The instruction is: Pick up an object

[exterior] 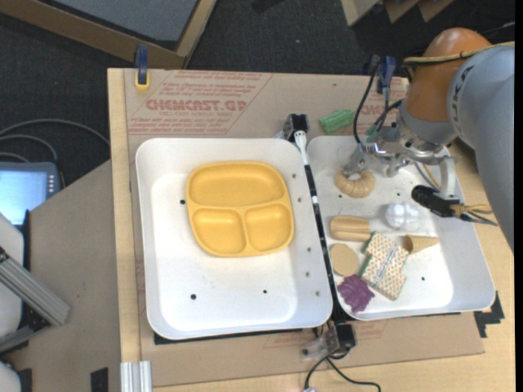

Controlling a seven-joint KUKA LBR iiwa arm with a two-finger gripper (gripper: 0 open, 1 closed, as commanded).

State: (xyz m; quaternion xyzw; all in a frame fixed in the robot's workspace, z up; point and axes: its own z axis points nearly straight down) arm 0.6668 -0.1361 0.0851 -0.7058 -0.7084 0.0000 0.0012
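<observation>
Whether the gripper (357,168) grips anything I cannot tell, though it sits directly atop the tan ring-shaped pastry (355,184).

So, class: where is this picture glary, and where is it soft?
Camera view: the left bin glares white beside the yellow tray; the arm looks soft at the right edge; the pincer casts little shadow on the right bin.
</observation>
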